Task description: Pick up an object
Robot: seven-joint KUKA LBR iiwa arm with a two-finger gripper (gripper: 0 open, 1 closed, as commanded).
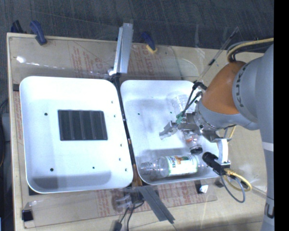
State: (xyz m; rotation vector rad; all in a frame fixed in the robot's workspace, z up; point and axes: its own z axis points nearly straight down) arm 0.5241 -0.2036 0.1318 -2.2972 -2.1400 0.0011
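Observation:
A clear plastic bottle (171,166) with a green and white label lies on its side along the right bin's (139,100) near wall. A crumpled clear plastic piece (177,101) rests toward the bin's far right corner. My gripper (169,130) hangs over the middle of this bin, pointing left, just above the bottle and below the clear piece. I see nothing between its tips. A small clear item with a red spot (191,141) sits partly under the wrist. The grey arm with its orange band (221,93) covers the bin's right edge.
The left bin (38,100) holds a dark ribbed rectangular pad (82,125) at its centre. A metal bar (123,47) stands behind the gap between the bins. Blue clamps (38,32) grip the bench's far edge. Cables (233,179) loop at the near right.

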